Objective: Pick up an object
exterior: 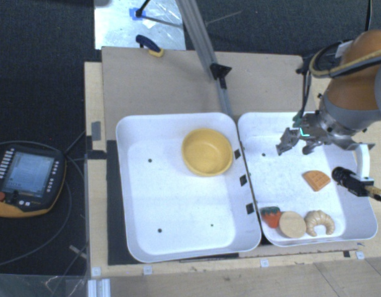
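Right, near edge of the right bin (363,231): croissant (320,222), round biscuit (292,224) touching it, strawberry (271,216) by the left wall. Bit further back, orange cracker (316,179) lies alone. My jaws (297,140) hang over bare floor behind it, spread apart w/ nothing between them. Left bin (141,228) holds a yellow bowl (206,151), upright, towards its far right.

A robotics lab: teach pendant (25,179) on dark carpet, bench with white bins (178,228)
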Tool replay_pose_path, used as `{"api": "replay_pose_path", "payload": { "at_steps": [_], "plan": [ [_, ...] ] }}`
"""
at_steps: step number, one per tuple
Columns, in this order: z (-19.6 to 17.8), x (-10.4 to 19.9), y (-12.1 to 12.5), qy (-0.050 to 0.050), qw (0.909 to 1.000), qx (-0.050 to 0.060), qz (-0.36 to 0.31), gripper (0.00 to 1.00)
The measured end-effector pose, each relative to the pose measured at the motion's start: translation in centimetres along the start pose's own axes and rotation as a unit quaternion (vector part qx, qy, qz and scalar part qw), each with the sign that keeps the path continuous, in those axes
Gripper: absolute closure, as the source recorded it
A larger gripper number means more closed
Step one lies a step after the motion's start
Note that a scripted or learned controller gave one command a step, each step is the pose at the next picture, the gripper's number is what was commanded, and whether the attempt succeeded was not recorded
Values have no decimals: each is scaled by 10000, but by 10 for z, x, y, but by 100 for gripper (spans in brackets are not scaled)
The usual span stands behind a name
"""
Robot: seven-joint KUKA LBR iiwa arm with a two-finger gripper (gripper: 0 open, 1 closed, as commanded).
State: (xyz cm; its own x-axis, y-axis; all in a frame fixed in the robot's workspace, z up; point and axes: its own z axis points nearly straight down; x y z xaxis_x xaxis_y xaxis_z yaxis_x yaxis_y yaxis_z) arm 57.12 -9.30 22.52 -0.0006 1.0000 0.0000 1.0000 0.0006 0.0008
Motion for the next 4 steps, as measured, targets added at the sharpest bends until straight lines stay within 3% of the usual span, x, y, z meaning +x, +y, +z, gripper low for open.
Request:
{"api": "replay_pose_path", "payload": {
  "at_steps": [1, 3, 4],
  "plan": [
    [0, 0, 0, 0, 10000, 0, 0, 0],
    [115, -5, -12, 2, 10000, 24, 3, 0],
    [136, -5, -12, 0, 10000, 7, 1, 0]
  ]
}}
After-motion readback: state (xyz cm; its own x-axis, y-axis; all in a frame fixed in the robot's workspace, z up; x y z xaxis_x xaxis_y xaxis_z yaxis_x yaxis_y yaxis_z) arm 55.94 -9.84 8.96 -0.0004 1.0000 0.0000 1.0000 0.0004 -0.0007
